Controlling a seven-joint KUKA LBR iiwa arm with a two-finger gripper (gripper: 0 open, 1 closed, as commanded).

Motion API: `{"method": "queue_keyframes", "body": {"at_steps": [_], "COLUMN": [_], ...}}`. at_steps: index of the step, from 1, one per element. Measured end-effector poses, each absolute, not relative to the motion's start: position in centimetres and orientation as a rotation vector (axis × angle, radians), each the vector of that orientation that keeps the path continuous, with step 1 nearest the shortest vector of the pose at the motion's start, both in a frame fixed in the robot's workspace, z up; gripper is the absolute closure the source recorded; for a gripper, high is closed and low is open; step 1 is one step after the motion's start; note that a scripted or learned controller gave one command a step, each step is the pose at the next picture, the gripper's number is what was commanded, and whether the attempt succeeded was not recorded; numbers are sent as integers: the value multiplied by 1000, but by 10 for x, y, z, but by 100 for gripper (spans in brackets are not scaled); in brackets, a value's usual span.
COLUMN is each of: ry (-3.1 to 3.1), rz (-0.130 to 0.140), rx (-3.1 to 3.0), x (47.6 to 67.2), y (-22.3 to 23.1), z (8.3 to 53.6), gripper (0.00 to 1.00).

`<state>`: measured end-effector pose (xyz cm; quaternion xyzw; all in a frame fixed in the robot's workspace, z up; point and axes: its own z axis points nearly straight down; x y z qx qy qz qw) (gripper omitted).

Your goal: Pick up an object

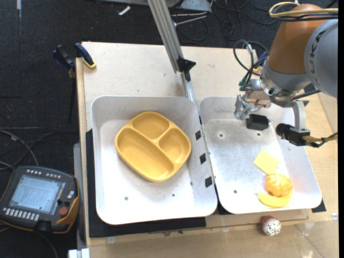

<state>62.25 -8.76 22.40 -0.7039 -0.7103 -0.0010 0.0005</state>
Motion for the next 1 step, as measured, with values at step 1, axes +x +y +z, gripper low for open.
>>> {"method": "queue_keyframes", "body": {"at_steps": [1], "ry": [-2229], "rz": [-1], "rx": [-2210], "x": [610], "y": [-31], "z": [231], "gripper": [100]}}
